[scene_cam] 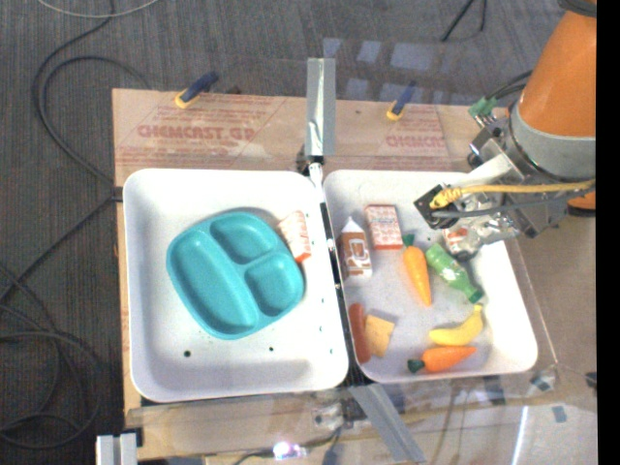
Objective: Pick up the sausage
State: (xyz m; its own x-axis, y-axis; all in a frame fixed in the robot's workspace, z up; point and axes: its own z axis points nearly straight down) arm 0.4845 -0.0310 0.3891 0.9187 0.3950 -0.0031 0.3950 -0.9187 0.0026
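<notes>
Fingers (463, 232) of the arm's end tool hang over the upper right part of the right-hand shallow white bin (518, 303), but we cannot tell from this slanted top view whether they are spread or closed, nor whether anything sits between them; the dark tool body and its yellow cable cover that spot. Above them we see the grey arm with its orange band (572, 66) reaching in from the right.

Just below the tool lies a green plastic bottle-shaped toy (453, 267), and beside it, to the left, an upright orange toy carrot (418, 274). Farther left we note a small red-and-white carton (384, 227) and a brown-and-white milk-style carton (356, 252) near the bin's left wall. Along the bin's lower part rest a yellow toy banana (459, 330) and a second orange carrot with a green tip (446, 358).

The slim reddish-brown toy sausage (358, 329) lies in the lower left corner of the same bin, lengthwise against the left wall, touching a tan cracker-like square (379, 333). It is well apart from the tool.

In the left white bin (155, 356) we find a teal three-compartment plate (235, 271) and, at its upper right edge, a small orange-and-white packet (295, 234). Both bins sit on a cardboard-covered counter (213, 134).
</notes>
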